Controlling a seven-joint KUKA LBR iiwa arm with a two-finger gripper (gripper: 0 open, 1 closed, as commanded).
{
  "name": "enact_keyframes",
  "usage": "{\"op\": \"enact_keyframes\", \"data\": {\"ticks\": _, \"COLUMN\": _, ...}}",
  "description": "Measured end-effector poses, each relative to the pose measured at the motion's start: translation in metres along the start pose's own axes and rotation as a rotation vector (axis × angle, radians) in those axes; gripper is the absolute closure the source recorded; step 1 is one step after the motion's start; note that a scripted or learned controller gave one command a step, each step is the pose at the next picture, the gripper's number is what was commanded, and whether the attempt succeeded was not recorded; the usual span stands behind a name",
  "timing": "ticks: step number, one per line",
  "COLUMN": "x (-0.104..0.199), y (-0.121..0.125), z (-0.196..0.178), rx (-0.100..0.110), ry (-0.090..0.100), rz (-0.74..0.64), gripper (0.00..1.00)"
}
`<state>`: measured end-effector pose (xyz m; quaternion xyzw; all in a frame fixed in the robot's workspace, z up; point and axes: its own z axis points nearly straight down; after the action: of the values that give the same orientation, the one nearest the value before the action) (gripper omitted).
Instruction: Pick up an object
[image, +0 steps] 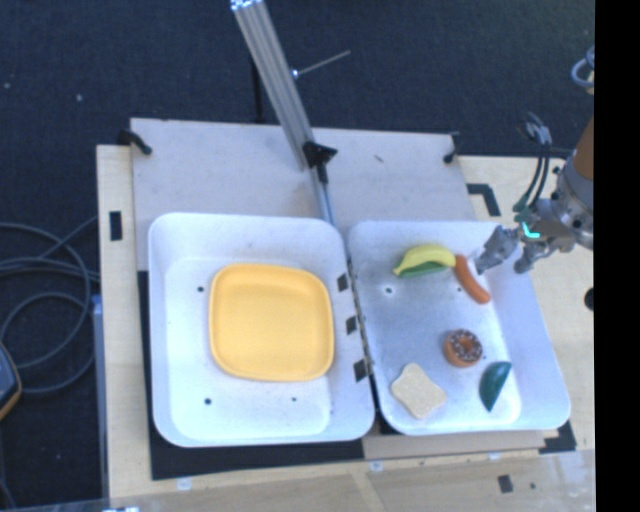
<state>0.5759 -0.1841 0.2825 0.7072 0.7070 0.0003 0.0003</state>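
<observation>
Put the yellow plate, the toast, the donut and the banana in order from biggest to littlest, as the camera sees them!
1. Yellow plate, by far the biggest.
2. Banana and toast look about alike, so I won't rank them.
3. Donut, the littlest.

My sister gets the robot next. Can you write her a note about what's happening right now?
Hand: open, holding nothing, above the right bin's far right rim, close to the hot dog.
Right bin: banana, hot dog, donut, bread slice, green piece.
Left bin: yellow plate.
Done: nothing picked yet.
Left: lower the hand, grab one object, lift it.
</observation>
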Motion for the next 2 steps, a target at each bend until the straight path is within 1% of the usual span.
{"op": "enact_keyframes", "data": {"ticks": 1, "x": 0.0, "y": 0.0, "z": 0.0, "rx": 0.0, "ry": 0.0, "rz": 0.0, "gripper": 0.0}}
{"op": "enact_keyframes", "data": {"ticks": 2, "x": -0.002, "y": -0.003, "z": 0.062, "rx": 0.005, "ry": 0.0, "rz": 0.001, "gripper": 0.0}}
